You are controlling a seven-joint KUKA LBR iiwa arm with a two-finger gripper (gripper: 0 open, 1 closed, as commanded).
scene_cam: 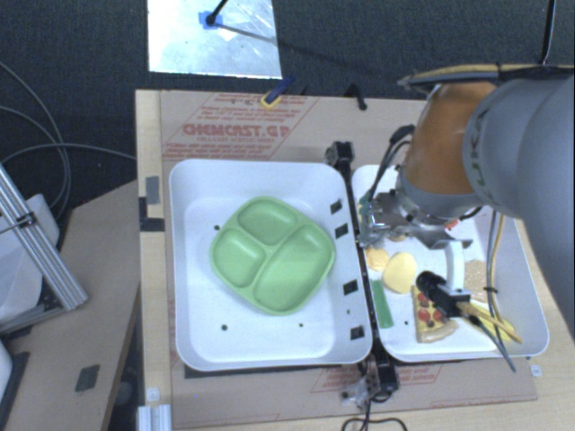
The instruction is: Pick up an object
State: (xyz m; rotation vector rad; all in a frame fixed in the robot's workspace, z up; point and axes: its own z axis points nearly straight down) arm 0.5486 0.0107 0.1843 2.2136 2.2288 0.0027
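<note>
Grey and bulky, the robot arm with its orange band sits closest to the camera and reaches in from the right over the right-hand white bin. Its fingers point down near that bin's left wall; from this angle I cannot tell whether they are spread or pressed together.

Just on the near side of the fingers lies a rounded, pale yellow toy food piece, the likeliest object to pick up. It looks like light, hard, smooth plastic, so probably slippery, and a pinch across its narrower middle seems safest. A smaller pale piece lies beside it, closer to the fingers.

Further toward the camera are a thin green stick and a toy pizza slice.

Left of the fingers, the other white bin holds a green divided plate.

Beyond the fingers, a brown sheet on the worktop carries red print reading "CHEMCAST GP". The smaller lines are too small to read.
</note>
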